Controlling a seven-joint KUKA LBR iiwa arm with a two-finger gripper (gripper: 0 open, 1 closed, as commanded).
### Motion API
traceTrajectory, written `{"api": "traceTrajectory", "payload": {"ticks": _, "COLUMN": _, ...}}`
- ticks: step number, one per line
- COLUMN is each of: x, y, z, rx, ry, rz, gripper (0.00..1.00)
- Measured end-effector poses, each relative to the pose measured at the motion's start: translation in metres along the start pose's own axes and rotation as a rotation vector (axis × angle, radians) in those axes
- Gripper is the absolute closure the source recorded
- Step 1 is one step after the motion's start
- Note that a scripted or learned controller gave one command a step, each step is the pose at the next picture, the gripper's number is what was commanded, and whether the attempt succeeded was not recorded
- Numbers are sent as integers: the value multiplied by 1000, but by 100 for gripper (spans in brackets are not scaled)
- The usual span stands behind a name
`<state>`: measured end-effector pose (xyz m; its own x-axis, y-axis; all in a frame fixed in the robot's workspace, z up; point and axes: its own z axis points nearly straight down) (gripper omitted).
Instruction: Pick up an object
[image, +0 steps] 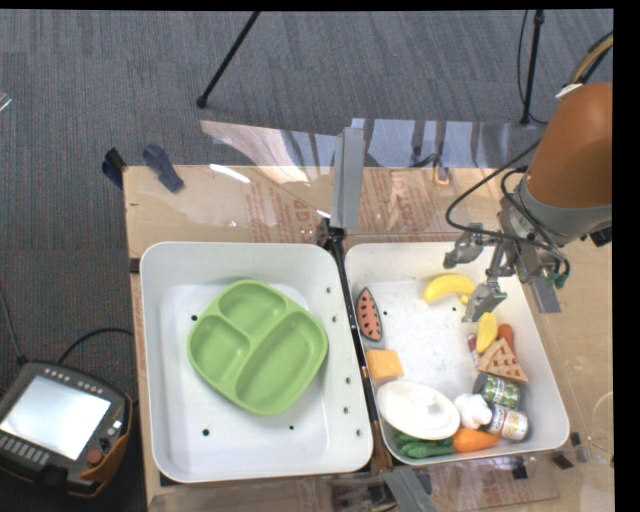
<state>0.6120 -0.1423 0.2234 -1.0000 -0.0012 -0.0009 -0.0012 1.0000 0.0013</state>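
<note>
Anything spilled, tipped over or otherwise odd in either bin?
Nothing stands out. The green divided plate lies flat in the left bin; the toy food is crowded along the right bin's near and right sides, all inside it.

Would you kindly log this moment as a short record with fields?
left bin: green divided plate
right bin: banana, watermelon slice, orange block, white plate, pizza slice, tin can, carrot
hand: over the right bin's far right side, beside the banana
held: nothing seen between the fingers
</note>
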Motion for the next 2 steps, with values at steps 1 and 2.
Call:
{"api": "traceTrajectory", "payload": {"ticks": 1, "x": -20, "y": -27, "z": 82, "rx": -1, "ry": 7, "rz": 136, "gripper": 0}}
{"api": "traceTrajectory", "payload": {"ticks": 2, "x": -25, "y": -20, "z": 138, "rx": -1, "ry": 4, "rz": 235, "gripper": 0}}
